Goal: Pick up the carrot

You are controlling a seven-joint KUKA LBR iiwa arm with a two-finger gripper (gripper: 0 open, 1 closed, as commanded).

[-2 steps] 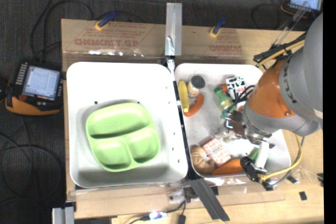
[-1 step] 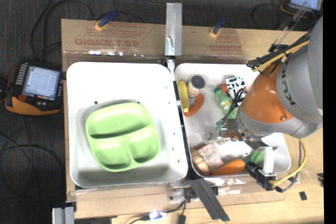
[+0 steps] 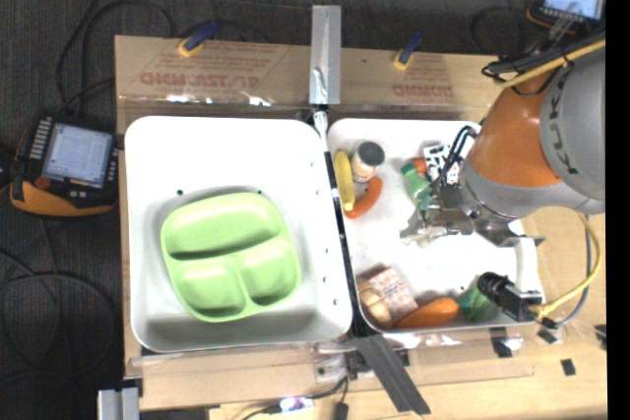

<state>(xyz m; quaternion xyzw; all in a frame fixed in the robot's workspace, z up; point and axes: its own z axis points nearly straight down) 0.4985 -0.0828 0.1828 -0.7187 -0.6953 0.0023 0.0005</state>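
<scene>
Camera view, near edge first: the carrot (image 3: pixel 428 314) lies on its side against the near wall of the right bin (image 3: pixel 386 246). Its thick end is just beside a tan packet (image 3: pixel 386 288) (the print is too small to read). Its other end runs under a dark part of the robot, so the tip is hidden.

Over the bare middle of that bin hangs the gripper (image 3: pixel 418 229), well apart from the carrot. From here it is a tangle of bright metal, and I cannot tell whether it is open or closed. The arm (image 3: pixel 532 152) covers the bin's right side and is cut off at the frame edge.

Farther back, a banana (image 3: pixel 343 177) lies along the left wall, with a red-orange piece (image 3: pixel 368 200) and a grey-capped bottle (image 3: pixel 368 159) just beside it. A green thing (image 3: pixel 413 169) and a black-and-white cube (image 3: pixel 434 152) sit by the wrist, too small to identify.

The left bin (image 3: pixel 148 152) holds a green plate (image 3: pixel 229 254).
</scene>
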